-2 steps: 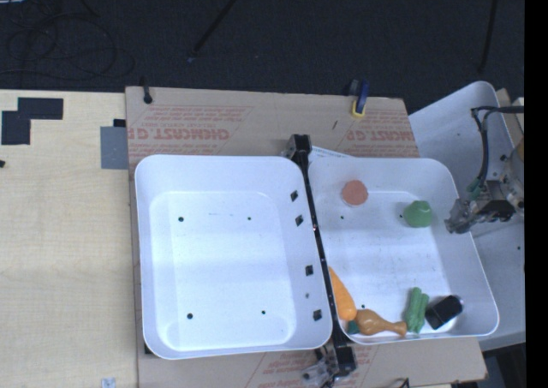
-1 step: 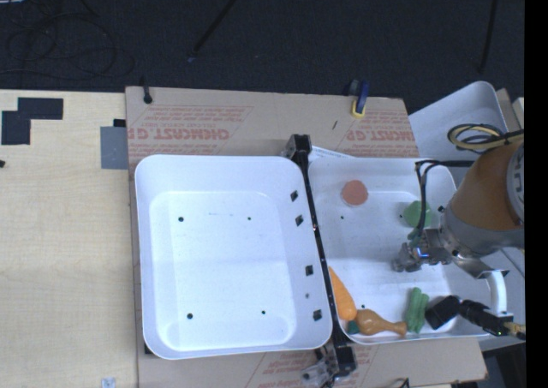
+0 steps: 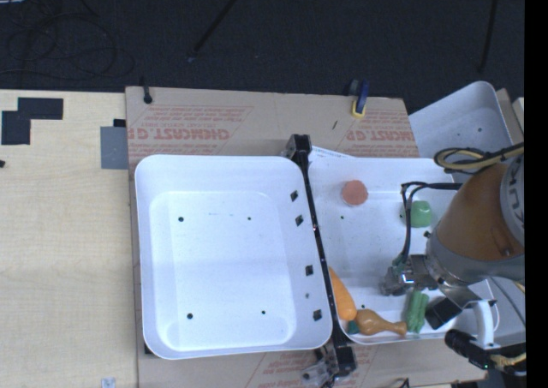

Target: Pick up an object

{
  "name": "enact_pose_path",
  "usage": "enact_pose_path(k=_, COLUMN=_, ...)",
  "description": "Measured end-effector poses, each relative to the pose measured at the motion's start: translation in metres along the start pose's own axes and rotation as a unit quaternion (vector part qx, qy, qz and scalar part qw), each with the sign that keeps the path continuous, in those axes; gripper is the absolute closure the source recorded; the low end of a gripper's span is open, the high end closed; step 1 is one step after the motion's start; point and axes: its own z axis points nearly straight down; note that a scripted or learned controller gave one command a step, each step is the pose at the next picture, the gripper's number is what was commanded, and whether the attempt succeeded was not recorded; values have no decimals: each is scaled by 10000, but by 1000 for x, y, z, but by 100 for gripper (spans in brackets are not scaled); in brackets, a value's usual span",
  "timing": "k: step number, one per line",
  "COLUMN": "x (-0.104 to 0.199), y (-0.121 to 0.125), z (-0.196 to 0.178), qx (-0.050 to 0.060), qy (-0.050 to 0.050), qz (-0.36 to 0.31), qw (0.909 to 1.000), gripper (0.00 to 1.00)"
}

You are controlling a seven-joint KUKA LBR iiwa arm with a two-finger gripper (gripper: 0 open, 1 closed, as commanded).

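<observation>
The right bin [image 3: 368, 232] holds a pink ball [image 3: 354, 193] near its back. A light green piece [image 3: 420, 212] lies by the bin's right side. Along the left wall rests an orange carrot-like piece [image 3: 342, 295]. An orange-tan gourd shape [image 3: 377, 323] and a dark green stick [image 3: 416, 310] sit at the front edge. My gripper [image 3: 398, 280] is low in the right bin's front right area, just left of the dark green stick. The arm's orange band [image 3: 479, 219] hangs over it.
The left bin [image 3: 223, 253] lies beside the right one, with a black divider [image 3: 310, 232] between them. Both rest on brown cardboard [image 3: 257, 125]. A blue and yellow clamp [image 3: 360, 97] stands at the cardboard's back edge. Cables trail over the arm at right.
</observation>
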Motion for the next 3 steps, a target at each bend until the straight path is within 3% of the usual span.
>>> enact_pose_path(k=1, x=-2, y=1, z=0, qx=3, qy=-2, qz=8, qw=10000, gripper=0)
enact_pose_path(k=2, x=-8, y=69, z=-233, qx=-79, qy=-23, qz=-34, qw=10000, gripper=0)
enact_pose_path(k=3, x=62, y=103, z=-326, qx=-49, qy=-4, qz=-57, qw=10000, gripper=0)
